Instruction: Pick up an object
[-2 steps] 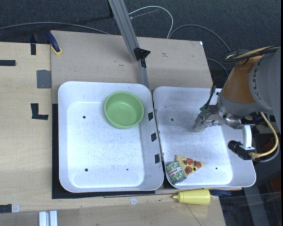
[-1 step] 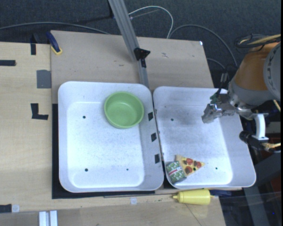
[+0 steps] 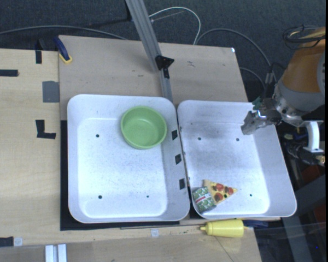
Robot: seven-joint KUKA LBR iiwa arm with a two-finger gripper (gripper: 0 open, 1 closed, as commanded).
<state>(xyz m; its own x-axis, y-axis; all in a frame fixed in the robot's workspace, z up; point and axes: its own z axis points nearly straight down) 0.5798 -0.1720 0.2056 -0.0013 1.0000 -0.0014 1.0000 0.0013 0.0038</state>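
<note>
A green bowl [image 3: 144,127] sits upright at the back of the left bin [image 3: 82,162]. In the right bin [image 3: 262,168], near its front left corner, lie a pizza slice toy [image 3: 221,190] and a small green patterned packet [image 3: 203,199] touching it. My gripper [image 3: 252,122] hangs over the right bin's far right corner, well away from all of these. Nothing shows between its fingers.
A yellow bottle [image 3: 226,228] lies on the bench just in front of the right bin. A grey pole [image 3: 146,31] slants across the back of the bench toward the gap between the bins. Cables loop behind the bench.
</note>
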